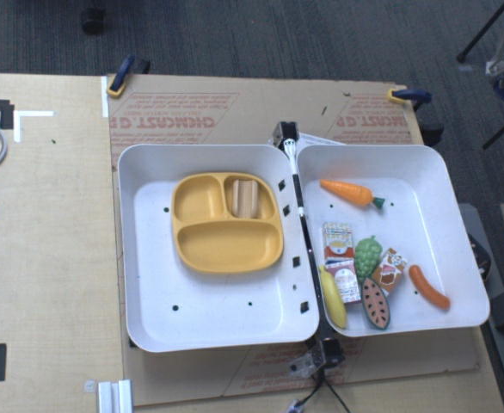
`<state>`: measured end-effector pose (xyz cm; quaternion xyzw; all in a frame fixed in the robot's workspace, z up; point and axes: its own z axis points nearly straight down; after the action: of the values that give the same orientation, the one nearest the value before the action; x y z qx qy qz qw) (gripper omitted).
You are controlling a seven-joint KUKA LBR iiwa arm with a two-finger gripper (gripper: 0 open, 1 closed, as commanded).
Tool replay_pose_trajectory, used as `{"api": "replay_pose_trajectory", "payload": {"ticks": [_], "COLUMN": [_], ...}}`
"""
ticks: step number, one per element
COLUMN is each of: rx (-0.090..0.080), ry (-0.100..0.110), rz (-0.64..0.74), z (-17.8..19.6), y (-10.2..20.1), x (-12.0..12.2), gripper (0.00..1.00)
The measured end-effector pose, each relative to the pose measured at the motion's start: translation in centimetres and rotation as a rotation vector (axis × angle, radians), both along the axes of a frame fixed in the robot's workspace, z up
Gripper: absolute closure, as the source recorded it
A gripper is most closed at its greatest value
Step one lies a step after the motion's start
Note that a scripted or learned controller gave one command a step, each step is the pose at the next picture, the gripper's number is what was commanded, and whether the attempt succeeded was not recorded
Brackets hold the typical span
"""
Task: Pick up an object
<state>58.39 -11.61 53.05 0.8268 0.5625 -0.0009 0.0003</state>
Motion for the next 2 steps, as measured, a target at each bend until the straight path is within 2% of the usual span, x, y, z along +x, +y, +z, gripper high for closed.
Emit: {"api": "replay_pose_trajectory", "payload": {"ticks": [2], "rx": [-0.003], "ry": [0.002], "rz": [0.005], "z": [1.77], "y": [0.02], "x": [0.18], "gripper": [1.0]}}
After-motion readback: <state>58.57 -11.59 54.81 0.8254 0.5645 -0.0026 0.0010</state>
